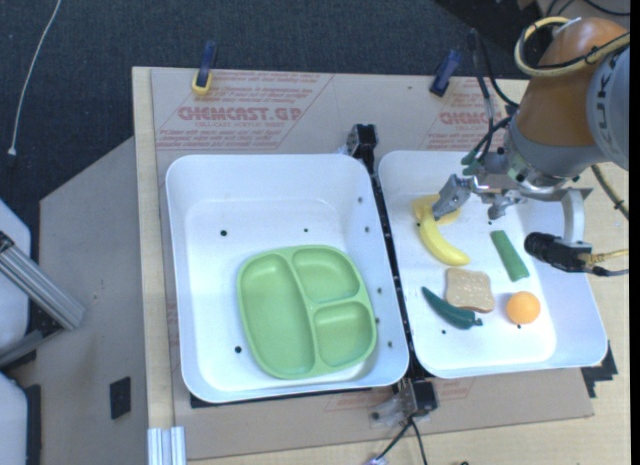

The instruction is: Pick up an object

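While hand (470,196) hovers by banana (438,237), bread (469,290), orange (522,307) nearby

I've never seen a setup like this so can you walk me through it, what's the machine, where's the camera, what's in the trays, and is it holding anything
The machine is a robot arm, grey with an orange band, reaching in from the right. Its pincer hangs over the right bin, just above the banana. I cannot tell whether it is open or shut, and nothing shows gripped in it.

The single camera sits above the bench, looking down at a slant.

The left bin holds a green divided plate. The right bin holds toy foods: the banana, a slice of bread, a dark green pepper, a green stick and an orange. The job is simply to pick one up.
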Tool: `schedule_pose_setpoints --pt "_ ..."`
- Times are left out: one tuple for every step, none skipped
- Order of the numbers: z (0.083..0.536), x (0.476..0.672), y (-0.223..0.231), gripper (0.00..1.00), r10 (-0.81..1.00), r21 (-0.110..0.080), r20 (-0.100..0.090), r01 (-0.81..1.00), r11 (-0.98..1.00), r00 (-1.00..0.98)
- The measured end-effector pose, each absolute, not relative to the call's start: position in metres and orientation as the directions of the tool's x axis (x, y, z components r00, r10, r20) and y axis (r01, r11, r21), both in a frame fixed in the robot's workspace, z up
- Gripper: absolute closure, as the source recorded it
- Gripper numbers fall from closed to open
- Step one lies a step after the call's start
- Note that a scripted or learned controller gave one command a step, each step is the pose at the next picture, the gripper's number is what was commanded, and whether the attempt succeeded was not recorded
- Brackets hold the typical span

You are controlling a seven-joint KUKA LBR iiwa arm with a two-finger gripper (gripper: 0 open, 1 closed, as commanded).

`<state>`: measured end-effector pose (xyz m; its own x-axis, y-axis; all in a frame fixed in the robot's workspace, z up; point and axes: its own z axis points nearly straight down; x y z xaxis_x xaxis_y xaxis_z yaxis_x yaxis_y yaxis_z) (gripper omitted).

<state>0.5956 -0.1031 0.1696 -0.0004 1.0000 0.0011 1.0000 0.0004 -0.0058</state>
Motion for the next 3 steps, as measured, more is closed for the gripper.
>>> schedule_pose_setpoints --pt "0.125 0.600 -0.109 0.00 1.000 -0.004 0.001 1.000 -0.001 0.001" --pt "0.082 0.599 -0.109 0.00 1.000 -0.005 0.001 1.000 -0.001 0.001" --pt "0.095 0.600 -0.109 1.00 1.000 0.000 0.000 1.000 -0.001 0.001"
